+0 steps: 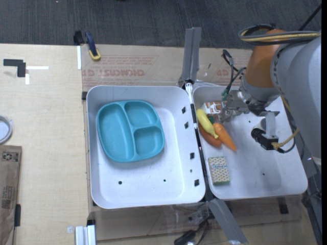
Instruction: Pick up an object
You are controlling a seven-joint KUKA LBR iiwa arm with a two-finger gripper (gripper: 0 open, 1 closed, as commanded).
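Observation:
In the right bin lie a yellow banana, an orange carrot and a reddish-orange piece under them, all bunched by the bin's left wall. Behind them sits a small white and orange packet. A pale checkered sponge rests nearer the front. My gripper reaches down from the right, at the back of this bin. It hangs just above the carrot's thick end and beside the packet. The wrist and cables hide its tip.
The left bin holds a blue divided plate. A metal divider post stands between the bins at the back. The arm's grey body and orange band cover the right bin's back right corner.

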